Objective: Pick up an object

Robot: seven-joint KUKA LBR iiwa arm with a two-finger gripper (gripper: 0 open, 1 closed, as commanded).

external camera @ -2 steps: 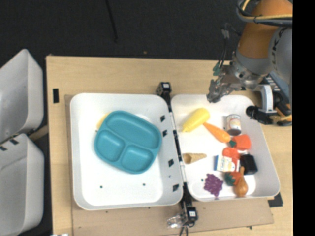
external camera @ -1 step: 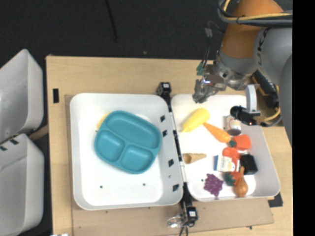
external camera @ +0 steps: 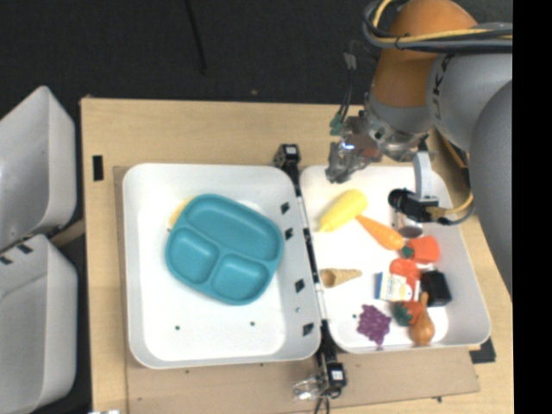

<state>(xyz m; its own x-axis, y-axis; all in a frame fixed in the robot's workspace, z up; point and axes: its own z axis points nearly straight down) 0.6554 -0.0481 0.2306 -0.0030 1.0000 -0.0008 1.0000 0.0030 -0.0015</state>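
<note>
My gripper hangs over the back left corner of the right bin, below the orange-banded wrist. Just in front of it and slightly right lies a yellow corn cob, apart from the gripper. Nothing shows between the fingers. An orange carrot lies right of the corn. Further front are a waffle cone, a purple grape bunch, a small white-and-orange carton, a black block and a brown pear-like piece.
The left bin holds a blue divided plate with something yellow peeking from under its left edge. A black clip sits at the back of the ridge between the bins. White shapes stand left of the bench.
</note>
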